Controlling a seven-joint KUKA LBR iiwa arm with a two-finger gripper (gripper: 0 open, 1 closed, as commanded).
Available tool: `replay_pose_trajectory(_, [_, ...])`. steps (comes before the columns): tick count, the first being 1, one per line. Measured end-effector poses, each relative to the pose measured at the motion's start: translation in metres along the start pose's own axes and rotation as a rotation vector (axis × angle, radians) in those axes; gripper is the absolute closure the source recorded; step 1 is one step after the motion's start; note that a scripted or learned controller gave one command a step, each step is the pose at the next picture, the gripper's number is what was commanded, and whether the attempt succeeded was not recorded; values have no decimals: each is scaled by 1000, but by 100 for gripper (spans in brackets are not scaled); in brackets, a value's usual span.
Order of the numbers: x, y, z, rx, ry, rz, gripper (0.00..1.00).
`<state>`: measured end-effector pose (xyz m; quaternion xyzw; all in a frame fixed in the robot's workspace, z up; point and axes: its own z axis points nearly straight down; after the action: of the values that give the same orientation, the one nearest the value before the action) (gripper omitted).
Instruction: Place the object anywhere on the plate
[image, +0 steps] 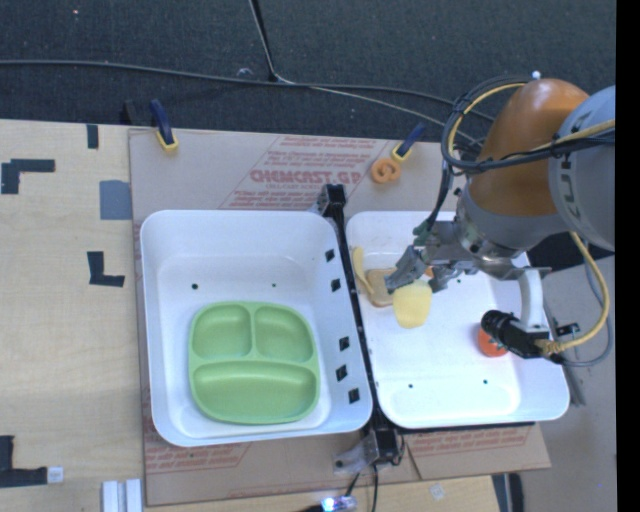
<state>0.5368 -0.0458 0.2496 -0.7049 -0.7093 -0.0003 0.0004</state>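
A green divided plate (254, 362) lies in the left white bin (165, 240). In the right white bin (545, 400), a pale yellow rounded object (413, 306) rests near the left wall. A curved yellow and tan piece (368, 279) lies beside it against the divider. My gripper (421, 272) hangs just above the rounded yellow object, at its upper edge. Whether it touches the object cannot be made out from this angle.
A small orange item (486, 346) sits at the right side of the right bin, partly hidden. An orange ring (384, 171) and two clamps (162, 130) rest on the cardboard behind the bins. The arm's orange band (525, 140) looms over the right bin's far edge.
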Motion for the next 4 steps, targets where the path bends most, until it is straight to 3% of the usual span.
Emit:
replay_pose_trajectory(2, [110, -4, 15, 2, 1, -2, 100])
replay_pose_trajectory(3, [166, -17, 32, 4, -1, -1, 100])
replay_pose_trajectory(4, [159, -5, 17, 1, -1, 4, 100])
